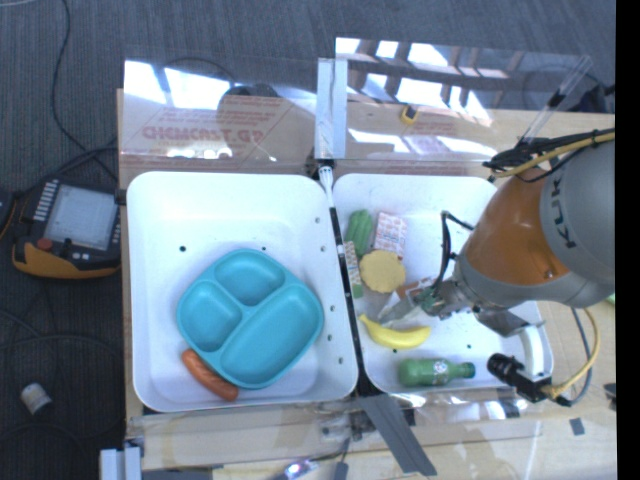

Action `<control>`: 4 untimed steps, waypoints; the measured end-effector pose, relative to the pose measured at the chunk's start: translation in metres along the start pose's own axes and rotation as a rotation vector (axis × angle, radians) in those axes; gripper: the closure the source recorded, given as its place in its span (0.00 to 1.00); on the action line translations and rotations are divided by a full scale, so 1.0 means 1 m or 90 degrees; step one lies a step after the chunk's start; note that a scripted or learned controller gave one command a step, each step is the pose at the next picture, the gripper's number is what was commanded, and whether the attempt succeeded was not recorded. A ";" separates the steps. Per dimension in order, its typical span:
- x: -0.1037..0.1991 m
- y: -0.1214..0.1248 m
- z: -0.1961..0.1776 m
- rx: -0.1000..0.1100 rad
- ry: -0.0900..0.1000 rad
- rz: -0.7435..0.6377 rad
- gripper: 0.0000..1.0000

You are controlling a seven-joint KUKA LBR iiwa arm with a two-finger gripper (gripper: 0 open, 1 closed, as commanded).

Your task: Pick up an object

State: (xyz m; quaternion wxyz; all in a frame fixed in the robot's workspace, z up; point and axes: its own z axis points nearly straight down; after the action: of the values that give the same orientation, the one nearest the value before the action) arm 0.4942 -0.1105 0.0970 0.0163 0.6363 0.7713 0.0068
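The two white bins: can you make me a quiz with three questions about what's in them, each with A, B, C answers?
1. Where is the blue plate?
A. left bin
B. right bin
C. on the floor

2. What colour is the bottle?
A. red
B. green
C. purple

3. How does the bottle rest?
A. standing upright
B. lying on its side
C. lifted in the air

Answers:
1 A, the plate sits in the left bin, with a sausage against its edge.
2 B, it is green, just below the banana.
3 B, it lies flat on the floor of the right bin.
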 end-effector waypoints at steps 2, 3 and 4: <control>-0.042 0.067 -0.028 0.022 0.011 -0.030 0.00; -0.056 0.069 0.012 0.016 0.011 -0.063 0.00; -0.056 0.072 0.001 0.012 0.009 -0.063 1.00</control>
State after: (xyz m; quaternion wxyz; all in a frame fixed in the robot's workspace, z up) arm 0.5756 -0.1521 0.0992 0.0051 0.5974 0.8019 0.0032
